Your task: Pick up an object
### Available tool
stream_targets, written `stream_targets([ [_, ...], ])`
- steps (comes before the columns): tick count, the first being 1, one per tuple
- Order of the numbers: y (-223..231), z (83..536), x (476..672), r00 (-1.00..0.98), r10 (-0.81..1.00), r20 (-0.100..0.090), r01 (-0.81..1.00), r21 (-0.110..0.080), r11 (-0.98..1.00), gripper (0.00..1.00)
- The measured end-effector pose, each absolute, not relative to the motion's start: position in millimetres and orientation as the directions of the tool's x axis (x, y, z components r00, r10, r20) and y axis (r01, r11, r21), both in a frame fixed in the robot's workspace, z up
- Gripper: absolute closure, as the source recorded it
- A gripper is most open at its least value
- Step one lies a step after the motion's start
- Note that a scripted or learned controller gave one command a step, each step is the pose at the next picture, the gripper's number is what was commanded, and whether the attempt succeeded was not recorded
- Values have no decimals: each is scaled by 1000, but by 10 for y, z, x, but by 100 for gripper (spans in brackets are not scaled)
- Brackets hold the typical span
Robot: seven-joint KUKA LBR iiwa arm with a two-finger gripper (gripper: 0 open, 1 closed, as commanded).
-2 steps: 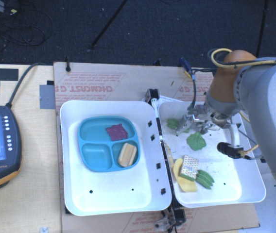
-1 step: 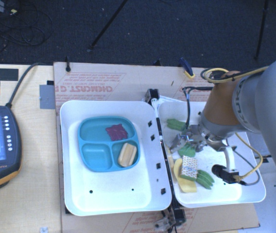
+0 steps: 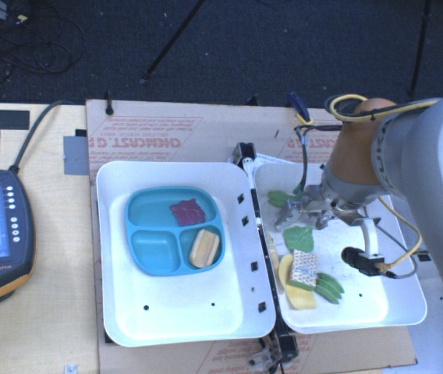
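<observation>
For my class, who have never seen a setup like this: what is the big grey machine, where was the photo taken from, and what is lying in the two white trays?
The photo looks down at a slant from a camera fixed above a bench. The grey machine with an orange band is a robot arm reaching in from the right. Its hand hangs low over the right tray, above small toy foods: green pieces, a yellow piece and a patterned block. The left tray holds a blue divided plate with a dark red piece and a tan piece.

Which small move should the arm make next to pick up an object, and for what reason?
Probably lower the pincer straight down onto the green piece just below it in the right bin. The pincer hangs over the cluster of items there, and nothing visible sits between its fingers, so a grasp is not yet made.
</observation>
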State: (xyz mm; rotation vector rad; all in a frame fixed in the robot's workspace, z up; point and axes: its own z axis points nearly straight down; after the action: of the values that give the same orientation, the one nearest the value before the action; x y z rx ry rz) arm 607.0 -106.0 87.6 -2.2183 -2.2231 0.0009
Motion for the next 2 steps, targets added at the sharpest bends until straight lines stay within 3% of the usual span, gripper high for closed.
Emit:
stream_targets([
  [1,-883,877,6444,-1,1000,1,1000,-1,1,0],
  [2,-1006,1324,5775,0,1000,1,1000,-8,0,0],
])
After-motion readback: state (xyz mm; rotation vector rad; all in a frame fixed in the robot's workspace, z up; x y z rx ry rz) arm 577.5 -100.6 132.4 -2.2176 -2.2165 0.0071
